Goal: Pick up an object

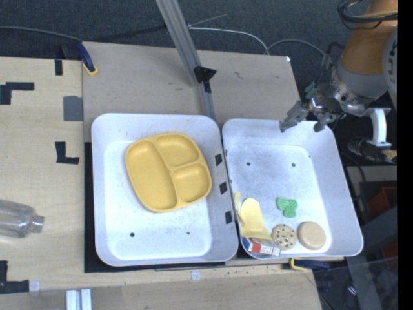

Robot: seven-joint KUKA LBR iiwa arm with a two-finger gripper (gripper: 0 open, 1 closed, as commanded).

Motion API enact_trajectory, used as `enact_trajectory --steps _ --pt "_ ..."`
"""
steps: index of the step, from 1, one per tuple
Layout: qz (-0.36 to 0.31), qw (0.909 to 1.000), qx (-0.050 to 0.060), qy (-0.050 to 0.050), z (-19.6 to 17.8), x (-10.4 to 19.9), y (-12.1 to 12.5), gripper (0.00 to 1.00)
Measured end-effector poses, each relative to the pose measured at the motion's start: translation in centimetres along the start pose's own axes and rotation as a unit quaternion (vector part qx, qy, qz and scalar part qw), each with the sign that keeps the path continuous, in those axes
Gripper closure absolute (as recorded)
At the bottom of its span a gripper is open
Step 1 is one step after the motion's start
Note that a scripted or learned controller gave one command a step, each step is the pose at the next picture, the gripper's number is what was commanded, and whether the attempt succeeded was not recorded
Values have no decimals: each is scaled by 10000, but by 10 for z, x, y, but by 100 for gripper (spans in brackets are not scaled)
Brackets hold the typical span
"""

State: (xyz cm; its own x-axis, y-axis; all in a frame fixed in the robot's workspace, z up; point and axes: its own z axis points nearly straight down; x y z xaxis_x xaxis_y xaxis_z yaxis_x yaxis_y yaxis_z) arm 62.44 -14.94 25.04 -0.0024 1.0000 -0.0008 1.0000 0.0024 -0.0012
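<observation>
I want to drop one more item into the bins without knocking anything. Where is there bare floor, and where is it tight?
Right bin: its upper and middle floor is bare, from the gripper at the top rim down to the green piece. Its bottom edge is crowded: yellow piece, cookie, tan round piece. Left bin: bare strip below the yellow divided plate.

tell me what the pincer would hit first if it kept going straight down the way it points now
Probably the bare floor of the right bin near its far rim. The pincer, open, hangs above that rim; the small items lie at the near end, off that line. Depth is hard to judge.
</observation>
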Motion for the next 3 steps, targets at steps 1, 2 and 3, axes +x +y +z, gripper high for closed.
enact_trajectory --steps 1,2,3 --pt "-12 10000 0 4 -10 1 0 100" --pt "12 10000 7 3 -8 4 -19 100" --pt "-7 10000 -21 4 -22 9 22 100"
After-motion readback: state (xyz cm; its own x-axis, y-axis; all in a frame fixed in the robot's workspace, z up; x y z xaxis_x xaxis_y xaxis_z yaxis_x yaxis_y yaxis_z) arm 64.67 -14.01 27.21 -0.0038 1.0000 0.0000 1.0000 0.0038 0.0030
